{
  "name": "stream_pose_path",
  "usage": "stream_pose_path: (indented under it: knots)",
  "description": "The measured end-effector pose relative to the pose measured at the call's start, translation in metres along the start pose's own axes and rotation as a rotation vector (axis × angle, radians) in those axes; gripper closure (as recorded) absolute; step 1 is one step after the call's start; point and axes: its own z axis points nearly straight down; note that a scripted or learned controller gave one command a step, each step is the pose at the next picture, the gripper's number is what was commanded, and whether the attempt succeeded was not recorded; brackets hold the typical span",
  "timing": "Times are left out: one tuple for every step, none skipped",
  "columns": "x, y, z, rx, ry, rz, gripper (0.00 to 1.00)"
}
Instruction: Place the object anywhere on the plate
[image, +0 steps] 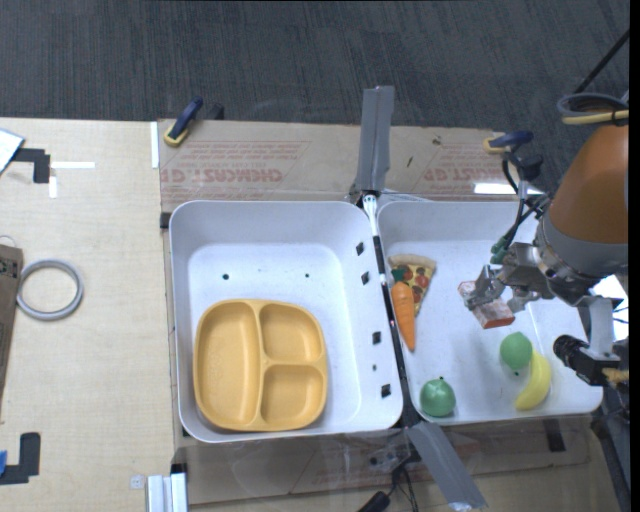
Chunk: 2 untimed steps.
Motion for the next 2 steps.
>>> stream_pose_path:
  knots:
    - [0.0, 0.0, 0.0, 0.0, 0.0, 0.0, 0.0]
    - [0.063, 0.006, 0.02, 0.001, 0.001, 0.133, 0.0]
